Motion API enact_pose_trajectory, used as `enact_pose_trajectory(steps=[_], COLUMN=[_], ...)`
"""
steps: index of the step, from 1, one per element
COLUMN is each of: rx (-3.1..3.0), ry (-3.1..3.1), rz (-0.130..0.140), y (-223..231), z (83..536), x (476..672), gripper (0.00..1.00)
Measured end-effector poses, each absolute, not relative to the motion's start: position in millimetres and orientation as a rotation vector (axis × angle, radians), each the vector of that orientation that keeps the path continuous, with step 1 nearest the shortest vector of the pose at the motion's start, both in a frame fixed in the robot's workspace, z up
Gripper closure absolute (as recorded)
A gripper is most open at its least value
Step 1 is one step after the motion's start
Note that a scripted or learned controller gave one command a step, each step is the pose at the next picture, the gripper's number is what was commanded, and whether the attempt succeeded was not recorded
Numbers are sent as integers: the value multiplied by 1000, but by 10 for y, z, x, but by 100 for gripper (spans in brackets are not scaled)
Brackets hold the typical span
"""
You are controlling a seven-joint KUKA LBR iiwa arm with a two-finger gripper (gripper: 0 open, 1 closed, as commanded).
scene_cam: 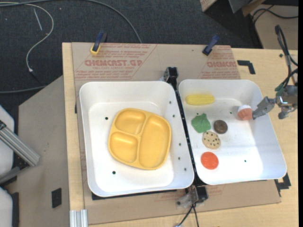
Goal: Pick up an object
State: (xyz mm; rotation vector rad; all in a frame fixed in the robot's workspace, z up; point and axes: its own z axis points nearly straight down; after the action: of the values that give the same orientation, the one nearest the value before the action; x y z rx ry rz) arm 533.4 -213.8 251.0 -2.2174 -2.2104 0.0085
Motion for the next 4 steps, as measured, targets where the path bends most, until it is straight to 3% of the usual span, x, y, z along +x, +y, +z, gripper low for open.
enact_pose_trajectory(steps=[1, 4], rx=[-2221, -2216], ry=[-2221, -2217], rz=[0, 3], y=[-2134, -2002], z=[2566, 1061], x=[5358, 5373], gripper=[0, 0])
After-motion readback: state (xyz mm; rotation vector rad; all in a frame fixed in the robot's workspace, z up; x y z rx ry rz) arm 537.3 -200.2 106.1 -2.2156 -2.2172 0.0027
